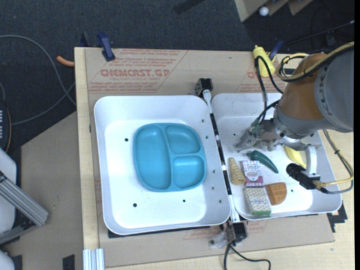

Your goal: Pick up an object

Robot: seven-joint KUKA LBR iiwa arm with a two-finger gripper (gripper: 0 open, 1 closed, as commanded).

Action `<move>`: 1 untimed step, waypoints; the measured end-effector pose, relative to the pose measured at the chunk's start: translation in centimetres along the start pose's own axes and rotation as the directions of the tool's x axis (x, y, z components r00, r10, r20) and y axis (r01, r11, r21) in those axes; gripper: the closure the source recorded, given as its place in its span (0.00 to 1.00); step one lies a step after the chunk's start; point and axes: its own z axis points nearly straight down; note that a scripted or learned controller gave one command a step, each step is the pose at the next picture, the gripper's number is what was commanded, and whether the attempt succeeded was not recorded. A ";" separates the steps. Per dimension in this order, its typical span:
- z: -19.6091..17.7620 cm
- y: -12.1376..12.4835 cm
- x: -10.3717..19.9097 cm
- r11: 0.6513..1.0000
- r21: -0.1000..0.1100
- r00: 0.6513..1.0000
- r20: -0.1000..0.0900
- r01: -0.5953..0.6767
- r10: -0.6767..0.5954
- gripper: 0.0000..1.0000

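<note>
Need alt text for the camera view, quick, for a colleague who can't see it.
The grey arm's gripper hangs low in the right white bin, just above a green pepper-like toy among small food items. The left white bin holds a blue sectioned plastic plate.

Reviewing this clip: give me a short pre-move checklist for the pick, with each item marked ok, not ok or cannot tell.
1. Hand over the right bin: ok.
2. Pickable items within the bin, near the hand: green object, pink packet, yellow piece: ok.
3. Something between the hand's fingers: cannot tell.
4. Items spaced for a clean pick: not ok; pink packet and boxed item touch.
5. Blue divided tray in the left bin, away from the hand: ok.
</note>
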 end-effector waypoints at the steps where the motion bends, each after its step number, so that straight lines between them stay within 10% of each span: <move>1: 1.0 -1.7 -0.1 1.000 0.005 1.000 -0.002 0.001 -0.001 0.00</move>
